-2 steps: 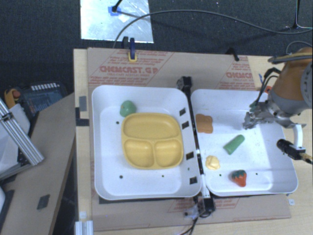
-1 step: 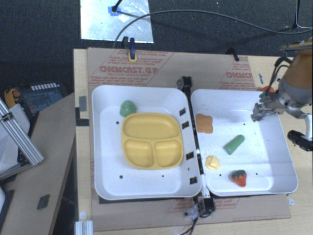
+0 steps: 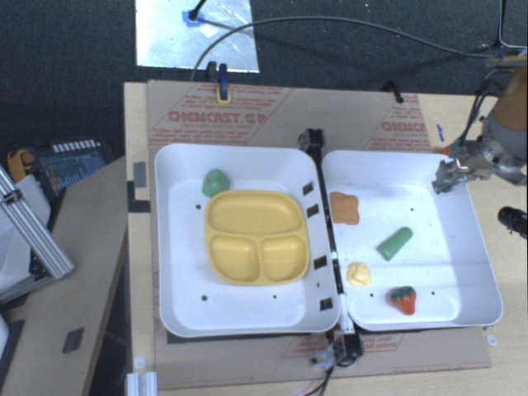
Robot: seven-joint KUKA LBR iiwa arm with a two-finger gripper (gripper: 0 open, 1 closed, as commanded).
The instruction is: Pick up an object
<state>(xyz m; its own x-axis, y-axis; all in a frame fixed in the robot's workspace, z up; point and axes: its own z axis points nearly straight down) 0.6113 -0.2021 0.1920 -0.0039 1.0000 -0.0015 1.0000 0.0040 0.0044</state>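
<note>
The right bin [image 3: 462, 221] holds an orange flat piece [image 3: 344, 208], a green cylinder [image 3: 394, 243], a small yellow lump [image 3: 359, 274] and a red-and-green strawberry-like toy [image 3: 403, 299]. In the left bin [image 3: 177, 180] lies a yellow divided tray [image 3: 256, 236] with a green round object [image 3: 216, 181] just behind it. My gripper [image 3: 450, 176] hangs over the right bin's far right edge, well away from all the objects, with nothing visibly between its fingers.
The arm [image 3: 507, 130] enters from the right above the bin's back corner. A black divider with clips [image 3: 318, 213] runs between the bins. A metal sheet [image 3: 196, 23] and cables lie behind the bench; equipment stands at the left.
</note>
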